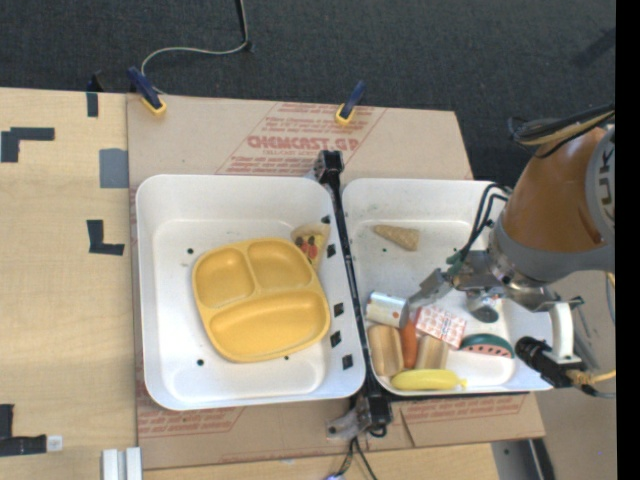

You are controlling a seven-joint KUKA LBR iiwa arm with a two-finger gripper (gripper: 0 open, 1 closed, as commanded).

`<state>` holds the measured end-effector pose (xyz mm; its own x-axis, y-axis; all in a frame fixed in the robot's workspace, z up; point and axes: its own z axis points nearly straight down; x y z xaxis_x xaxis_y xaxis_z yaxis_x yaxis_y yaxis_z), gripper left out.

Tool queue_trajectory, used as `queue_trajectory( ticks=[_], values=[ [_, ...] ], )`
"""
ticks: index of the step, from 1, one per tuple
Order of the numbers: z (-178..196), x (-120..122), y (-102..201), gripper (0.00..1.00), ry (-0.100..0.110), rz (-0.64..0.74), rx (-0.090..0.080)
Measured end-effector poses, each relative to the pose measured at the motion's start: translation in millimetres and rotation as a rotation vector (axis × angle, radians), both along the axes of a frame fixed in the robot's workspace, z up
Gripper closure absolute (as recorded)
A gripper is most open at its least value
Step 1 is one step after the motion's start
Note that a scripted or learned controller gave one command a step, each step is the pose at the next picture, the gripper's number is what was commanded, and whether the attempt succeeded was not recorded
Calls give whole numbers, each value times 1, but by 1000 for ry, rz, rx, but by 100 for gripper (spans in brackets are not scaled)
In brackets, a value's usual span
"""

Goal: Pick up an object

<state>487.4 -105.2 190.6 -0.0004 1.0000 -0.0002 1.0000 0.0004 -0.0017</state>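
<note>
Nearest me, along the front of the right bin (420, 196), I see a yellow banana (428, 379) lying flat, with a watermelon slice (486, 346) just behind it to the right. Next come a hot dog (397, 345) and a red-and-white packet (440, 324), bunched together. My hand (462, 276) hovers over that cluster, just above the packet; I cannot tell how far its fingers are spread, and I see nothing gripped. Farther back, a tan wedge (398, 236) lies alone. In the left bin (160, 298) sits a yellow divided plate (262, 298). Both bins rest on cardboard (290, 143) on the tabletop (60, 298).
</note>
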Motion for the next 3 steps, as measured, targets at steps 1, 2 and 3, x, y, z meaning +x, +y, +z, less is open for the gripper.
queue_trajectory(
  ticks=[1, 2, 3],
  values=[
    [-104, 57, -28, 0, -9, 1, -2],
    [-104, 108, 6, 0, -7, 2, -1],
    [-105, 182, 6, 0, -4, 2, -1]
  ],
)
